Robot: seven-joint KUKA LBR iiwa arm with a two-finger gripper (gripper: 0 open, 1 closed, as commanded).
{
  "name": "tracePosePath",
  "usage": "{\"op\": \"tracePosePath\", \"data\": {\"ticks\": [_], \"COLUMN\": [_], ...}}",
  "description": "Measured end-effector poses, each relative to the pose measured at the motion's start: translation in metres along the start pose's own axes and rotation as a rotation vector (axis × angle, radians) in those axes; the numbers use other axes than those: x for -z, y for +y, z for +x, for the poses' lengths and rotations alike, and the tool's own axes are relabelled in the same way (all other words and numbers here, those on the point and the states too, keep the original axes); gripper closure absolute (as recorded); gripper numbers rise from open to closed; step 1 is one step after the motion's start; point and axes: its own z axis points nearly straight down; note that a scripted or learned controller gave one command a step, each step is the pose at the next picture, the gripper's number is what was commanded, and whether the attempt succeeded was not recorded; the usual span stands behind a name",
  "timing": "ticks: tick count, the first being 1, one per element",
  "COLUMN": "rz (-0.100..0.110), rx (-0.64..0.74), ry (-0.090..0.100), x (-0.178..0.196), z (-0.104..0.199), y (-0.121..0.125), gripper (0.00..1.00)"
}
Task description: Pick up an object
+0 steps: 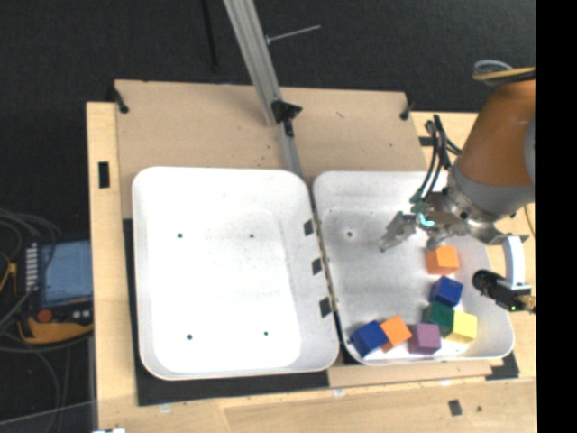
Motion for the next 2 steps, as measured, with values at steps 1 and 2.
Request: {"op": "tracePosePath", "data": {"ticks": [1, 2], "rz": [-0.005, 0.000], "rx": [-0.001, -0.007], "ry": [-0.001, -0.005], "x": [0.002, -0.043], "z": [0.000, 0.001], "y": [0.001, 0.008], "gripper": [0.00, 0.00]}}
